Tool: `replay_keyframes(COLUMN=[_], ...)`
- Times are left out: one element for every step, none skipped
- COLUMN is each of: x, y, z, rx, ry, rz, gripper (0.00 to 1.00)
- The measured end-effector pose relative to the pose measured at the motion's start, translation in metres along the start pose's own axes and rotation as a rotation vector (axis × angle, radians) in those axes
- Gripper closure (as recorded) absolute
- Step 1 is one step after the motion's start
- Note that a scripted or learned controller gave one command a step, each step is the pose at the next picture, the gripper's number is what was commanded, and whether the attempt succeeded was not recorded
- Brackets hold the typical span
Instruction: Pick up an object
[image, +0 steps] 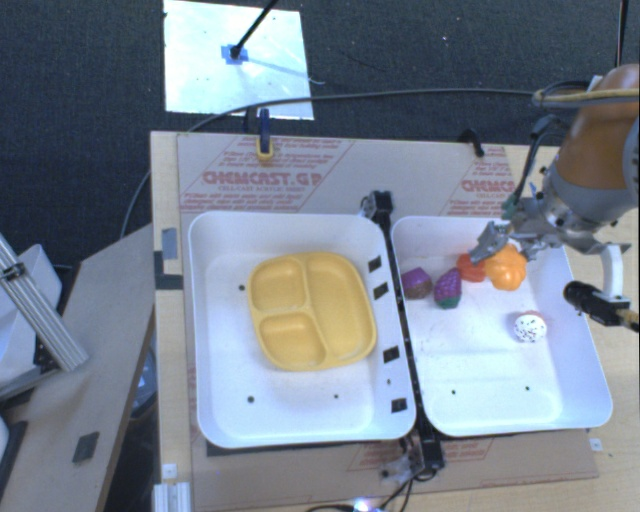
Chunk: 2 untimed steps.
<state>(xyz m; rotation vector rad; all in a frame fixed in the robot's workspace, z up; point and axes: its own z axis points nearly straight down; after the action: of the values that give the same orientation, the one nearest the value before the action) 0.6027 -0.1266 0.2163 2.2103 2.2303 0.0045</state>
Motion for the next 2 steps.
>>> replay_keyframes(x=[0.064,0.125], y=[0.003,0.014], z=[0.003,0.003], rx=[0.001,0.001], ry=[0.001,0.001], rz=[-0.002,-0.001], gripper=[1.0,1.0])
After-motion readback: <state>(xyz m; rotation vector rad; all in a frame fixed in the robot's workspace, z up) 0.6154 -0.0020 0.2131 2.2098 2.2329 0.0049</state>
